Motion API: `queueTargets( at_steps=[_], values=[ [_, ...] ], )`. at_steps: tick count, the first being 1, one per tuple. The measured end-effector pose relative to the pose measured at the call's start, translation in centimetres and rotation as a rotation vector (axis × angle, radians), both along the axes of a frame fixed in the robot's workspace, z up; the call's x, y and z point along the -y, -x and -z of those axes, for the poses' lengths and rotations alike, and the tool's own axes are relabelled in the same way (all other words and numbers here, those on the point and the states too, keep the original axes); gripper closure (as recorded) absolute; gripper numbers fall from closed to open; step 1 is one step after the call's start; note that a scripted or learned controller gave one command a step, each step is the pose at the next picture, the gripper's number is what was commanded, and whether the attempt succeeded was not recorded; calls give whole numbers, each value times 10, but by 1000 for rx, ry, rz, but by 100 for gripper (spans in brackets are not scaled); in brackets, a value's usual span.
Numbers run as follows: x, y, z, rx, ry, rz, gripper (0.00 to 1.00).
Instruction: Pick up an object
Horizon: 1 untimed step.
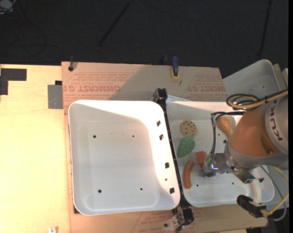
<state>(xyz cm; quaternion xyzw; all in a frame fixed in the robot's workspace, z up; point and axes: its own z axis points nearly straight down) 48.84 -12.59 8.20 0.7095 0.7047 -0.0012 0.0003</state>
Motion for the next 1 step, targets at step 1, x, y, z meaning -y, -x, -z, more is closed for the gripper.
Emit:
queueTargets(
  at_steps=[1],
  values=[
    [-2,-1,-7,3,-1,-3,0]
  ],
)
